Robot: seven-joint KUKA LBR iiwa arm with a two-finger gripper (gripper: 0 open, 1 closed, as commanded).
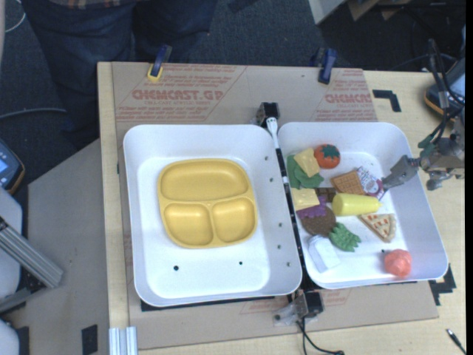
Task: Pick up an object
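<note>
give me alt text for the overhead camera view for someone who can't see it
A robot gripper reaches in from the right over the right white bin, which holds a pile of toy food, including a tomato and a pizza slice. The left white bin holds a yellow divided tray.

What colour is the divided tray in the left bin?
Yellow. The divided tray shows plainly in the camera view, lying in the white left bin.
</note>
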